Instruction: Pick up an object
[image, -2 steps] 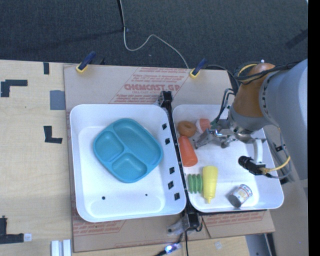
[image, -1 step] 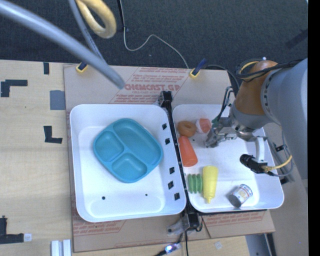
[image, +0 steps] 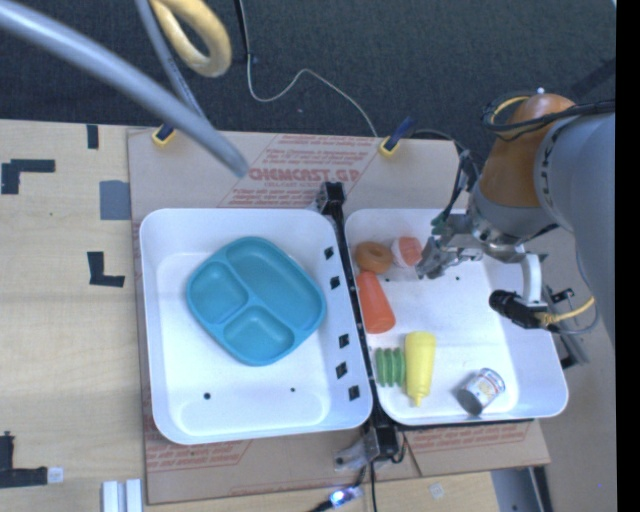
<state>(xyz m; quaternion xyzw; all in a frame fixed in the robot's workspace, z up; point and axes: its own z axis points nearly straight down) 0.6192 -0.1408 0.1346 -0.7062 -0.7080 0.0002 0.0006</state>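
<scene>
The hand (image: 432, 262) hangs low in the right bin (image: 520, 345), just beside a small red-and-white thing (image: 407, 250) on its left, with a brown doughnut (image: 374, 256) beyond (whether the hand is apart or together, I cannot tell).

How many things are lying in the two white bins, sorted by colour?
Blue: 1, the tray
Orange: 1, the carrot
Brown: 1, the donut
Red and white: 1, a small item by the gripper
Green: 1, the ridged piece
Yellow: 1, the bottle
Silver: 1, the can
Total: 7
</scene>
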